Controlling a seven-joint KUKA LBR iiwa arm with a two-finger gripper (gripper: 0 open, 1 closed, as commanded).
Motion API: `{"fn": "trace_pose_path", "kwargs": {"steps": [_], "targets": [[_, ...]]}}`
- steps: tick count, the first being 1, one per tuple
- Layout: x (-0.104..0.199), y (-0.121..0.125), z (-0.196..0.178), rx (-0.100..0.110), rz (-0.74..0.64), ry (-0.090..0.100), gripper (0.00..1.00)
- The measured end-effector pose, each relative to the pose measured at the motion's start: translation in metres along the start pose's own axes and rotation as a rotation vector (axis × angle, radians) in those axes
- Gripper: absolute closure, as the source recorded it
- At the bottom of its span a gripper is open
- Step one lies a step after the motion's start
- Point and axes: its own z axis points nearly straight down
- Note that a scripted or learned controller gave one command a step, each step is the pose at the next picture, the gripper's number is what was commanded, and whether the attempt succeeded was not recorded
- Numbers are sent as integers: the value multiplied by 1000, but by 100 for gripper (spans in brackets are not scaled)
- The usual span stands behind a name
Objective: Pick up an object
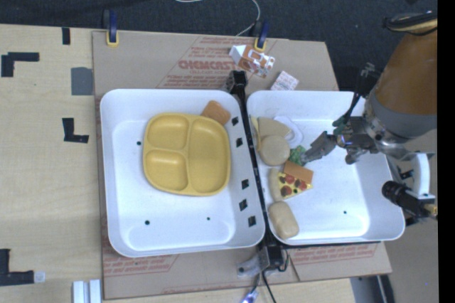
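Note:
The right bin (pixel 359 220) holds several toy foods along its left side: a pale flat piece (pixel 271 127), a round beige piece (pixel 274 150), a small green item (pixel 296 152), a pizza slice (pixel 293 179) and a tan bread roll (pixel 284 218). My gripper (pixel 313 151) reaches in from the right at a slant. Its tip sits low, just right of the green item and above the pizza slice. Nothing visibly hangs from it.
The left bin (pixel 124 220) carries a yellow divided plate (pixel 187 153) with an orange-brown piece (pixel 215 112) at its upper right corner. Black clips run along the divider (pixel 245 152) between the bins. Small packets (pixel 252 60) and a white card (pixel 284 81) lie behind the bins.

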Motion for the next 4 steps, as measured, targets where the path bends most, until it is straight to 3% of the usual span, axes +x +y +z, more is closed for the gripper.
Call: {"fn": "trace_pose_path", "kwargs": {"steps": [1, 2, 3, 4], "targets": [[4, 91, 112, 6, -2, 0, 0], [3, 148, 175, -8, -1, -6, 0], [4, 142, 172, -9, 1, -5, 0], [-18, 83, 172, -6, 3, -3, 0]]}}
